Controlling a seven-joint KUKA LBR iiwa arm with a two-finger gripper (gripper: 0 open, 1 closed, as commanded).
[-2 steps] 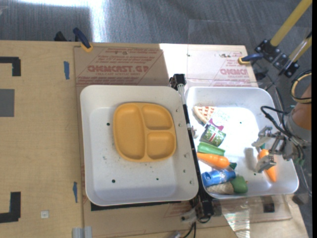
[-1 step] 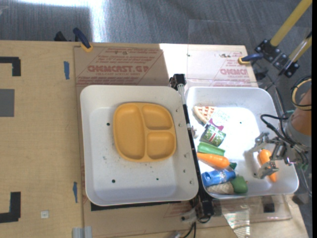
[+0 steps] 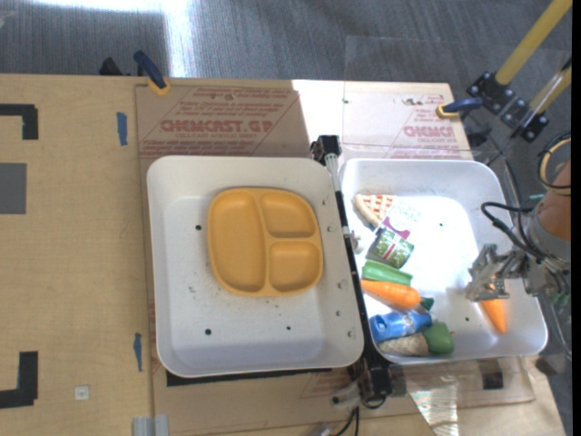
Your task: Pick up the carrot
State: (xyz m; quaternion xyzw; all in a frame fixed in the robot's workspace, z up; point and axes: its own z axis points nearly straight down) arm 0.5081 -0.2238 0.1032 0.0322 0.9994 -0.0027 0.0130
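My gripper (image 3: 490,291) is over the right side of the right bin (image 3: 454,175). It is shut on the thick end of a small orange carrot (image 3: 496,316), which points tip-down toward the bin's front right corner. A second, longer orange carrot-like piece (image 3: 390,293) with a green end lies near the left wall of the same bin, well left of the gripper.
Around the second orange piece lie a pizza slice (image 3: 370,209), a green pouch (image 3: 391,243), a green vegetable (image 3: 387,272), a blue bottle (image 3: 399,323) and a green lump (image 3: 439,338). The left bin (image 3: 172,271) holds a yellow divided plate (image 3: 265,241). Cables (image 3: 508,221) hang near the arm.
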